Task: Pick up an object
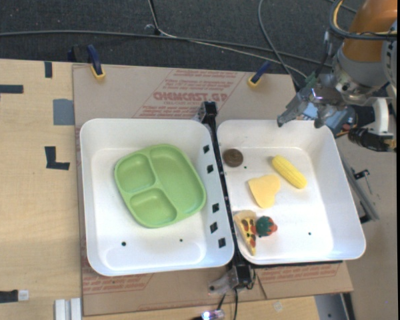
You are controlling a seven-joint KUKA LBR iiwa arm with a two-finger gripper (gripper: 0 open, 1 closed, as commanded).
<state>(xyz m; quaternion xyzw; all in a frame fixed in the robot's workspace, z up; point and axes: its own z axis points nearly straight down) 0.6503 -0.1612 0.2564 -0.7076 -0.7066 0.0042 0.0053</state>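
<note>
Resting on the cardboard-covered surface point(187, 95) are two shallow white plastic bins. One light green three-compartment tray point(160, 185) lies in the left bin point(93, 199). Four small things lie well apart in the right bin point(333, 199), with bare floor along its right wall: one yellow corn cob point(289, 171), one pale yellow cheese wedge point(264, 191), one pizza slice point(248, 229), one brown round cookie point(233, 157). Over its far right corner hangs the grey tool point(300, 112); whether it is clenched I cannot tell.
</note>
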